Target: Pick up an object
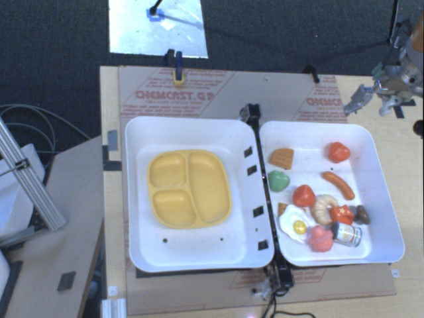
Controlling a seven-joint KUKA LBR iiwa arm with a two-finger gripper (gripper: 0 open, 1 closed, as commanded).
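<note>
Tool [387, 91] sits at the upper right, above the table [218, 85] past the far right corner of the right bin [381, 171], well apart from everything inside it. It carries nothing; whether it's open or shut I can't tell, too small and blurred.

The pickable stuff is all in the right bin: toast slice [282, 158] and green pepper [279, 180] near the divider, a red tomato [338, 152] alone near the far side, sausage [338, 185] just below it, then a tight bunch at the near side w/ red piece [304, 195], donut [324, 208], fried egg [295, 224], pink lump [321, 239] and small can [347, 235], several touching. Left bin [136, 197] holds a yellow divided plate [189, 188], no loose items.

Risks, as I judge them: a drop into the bunch prob lands between items or nudges neighbours, so the close catches two things or none. The can lies tilted and could roll out. The egg is flat, little to bite on. The tomato is round and may squirt sideways if the close is off-centre, though it's the most isolated, so likely the safest target
</note>
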